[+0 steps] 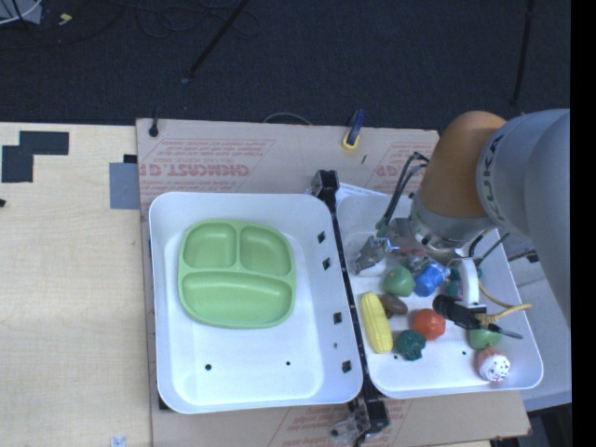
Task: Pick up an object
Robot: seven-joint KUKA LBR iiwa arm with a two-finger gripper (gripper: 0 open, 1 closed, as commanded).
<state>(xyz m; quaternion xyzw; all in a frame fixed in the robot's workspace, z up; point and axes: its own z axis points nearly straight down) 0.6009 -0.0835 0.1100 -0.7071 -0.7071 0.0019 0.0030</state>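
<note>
Pick not done: gripper [372,252] down in right bin [521,375] by green ball [399,278], grip state unreadable, nothing visibly held, lift pending.

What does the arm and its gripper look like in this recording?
The arm is a thick, rounded grey body with a wide orange band above the wrist. Thin dark cables loop beside the wrist. The gripper is small, metallic and silvery-grey.

Even overhead light, soft shadows, slight blur, bright white bins [186,380].
</note>
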